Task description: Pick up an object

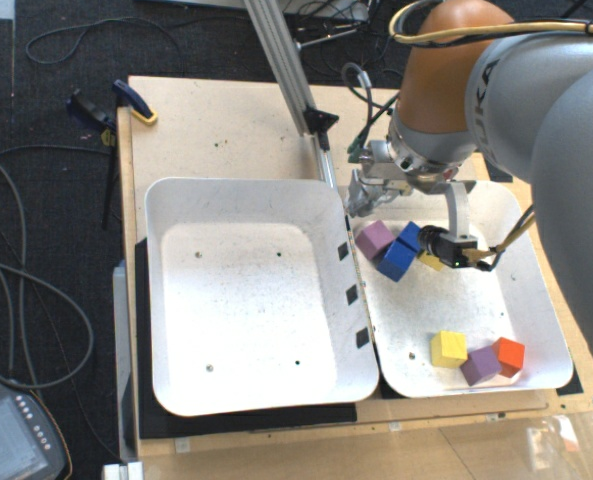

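Plainly, blue cube (399,258) touches purple block (374,238).

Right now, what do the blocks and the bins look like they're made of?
Blocks, such as the yellow block and blue block: probably foam or painted wood, with matte, even colour and no glare. Bins, like the left bin: likely thin moulded plastic, smooth white with rounded rims, speckled with dirt.

Arm (536,98) cut off at right edge; yellow piece (431,261) half hidden behind blue block (400,257)
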`<control>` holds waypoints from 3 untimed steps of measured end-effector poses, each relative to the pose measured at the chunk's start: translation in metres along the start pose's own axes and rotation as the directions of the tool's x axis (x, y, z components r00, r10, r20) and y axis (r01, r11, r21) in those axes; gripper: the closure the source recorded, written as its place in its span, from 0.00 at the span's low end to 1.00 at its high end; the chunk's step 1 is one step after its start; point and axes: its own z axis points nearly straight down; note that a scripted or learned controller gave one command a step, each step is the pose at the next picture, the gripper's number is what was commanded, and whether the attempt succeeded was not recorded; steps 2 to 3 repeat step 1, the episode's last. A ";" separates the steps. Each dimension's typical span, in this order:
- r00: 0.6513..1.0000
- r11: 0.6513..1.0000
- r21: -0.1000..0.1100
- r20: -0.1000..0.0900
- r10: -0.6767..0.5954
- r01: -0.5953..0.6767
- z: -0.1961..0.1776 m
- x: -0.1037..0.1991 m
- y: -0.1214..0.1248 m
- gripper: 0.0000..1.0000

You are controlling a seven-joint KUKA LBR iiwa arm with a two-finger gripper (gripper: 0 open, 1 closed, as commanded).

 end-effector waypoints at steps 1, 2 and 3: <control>1.000 1.000 -0.003 -0.001 0.000 0.000 -0.011 0.059 0.014 1.00; 1.000 1.000 -0.003 -0.001 0.000 0.000 -0.011 0.059 0.014 1.00; 1.000 1.000 -0.003 -0.001 0.000 0.000 -0.011 0.059 0.014 1.00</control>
